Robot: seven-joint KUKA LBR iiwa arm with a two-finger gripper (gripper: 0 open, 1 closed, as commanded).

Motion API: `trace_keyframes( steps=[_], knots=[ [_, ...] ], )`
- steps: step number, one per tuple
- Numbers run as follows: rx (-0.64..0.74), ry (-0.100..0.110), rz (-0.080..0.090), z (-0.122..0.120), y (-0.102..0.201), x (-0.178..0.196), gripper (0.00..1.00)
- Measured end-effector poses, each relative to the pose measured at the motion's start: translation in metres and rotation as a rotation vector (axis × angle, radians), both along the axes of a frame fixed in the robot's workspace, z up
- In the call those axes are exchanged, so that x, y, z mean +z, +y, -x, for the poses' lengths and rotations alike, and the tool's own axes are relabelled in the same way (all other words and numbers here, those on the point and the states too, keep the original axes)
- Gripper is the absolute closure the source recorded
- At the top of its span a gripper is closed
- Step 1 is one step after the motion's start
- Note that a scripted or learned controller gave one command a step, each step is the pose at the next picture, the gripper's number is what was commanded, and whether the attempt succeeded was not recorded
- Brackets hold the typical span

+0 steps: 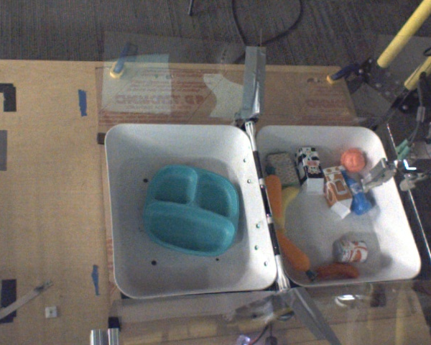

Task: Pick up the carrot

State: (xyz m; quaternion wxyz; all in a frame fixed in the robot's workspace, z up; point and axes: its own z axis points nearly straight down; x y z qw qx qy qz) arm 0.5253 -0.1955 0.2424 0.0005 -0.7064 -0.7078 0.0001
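Note:
The carrot (274, 197), a long orange piece, lies in the right bin (392, 230) against its left wall, pointing front to back. Just in front of it a second orange tapered piece (294, 253) runs diagonally toward the front; I cannot tell whether the two are one thing. A pale yellow item (292, 195) touches the carrot's right side, and a grey sponge-like block (281, 165) lies at its far end.
The right bin also holds a black-and-white carton (309, 162), an orange-and-white box (335, 186), a blue item (360, 198), a red-orange ball (353, 159), a small can (351, 250) and a reddish sausage (337, 270). A teal divided plate (191, 209) sits in the left bin (126, 157).

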Motion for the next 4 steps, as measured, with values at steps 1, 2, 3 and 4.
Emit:
trace_keyframes(
  steps=[1,2,3,4],
  knots=[
    [-0.102,-0.011,0.001,0.016,0.076,-0.154,0.00],
    [-0.110,-0.016,0.002,0.015,0.074,-0.143,1.00],
    [-0.115,-0.018,0.003,0.015,0.072,-0.133,1.00],
    [-0.367,0.001,0.001,0.046,0.141,-0.059,1.00]
  ],
)
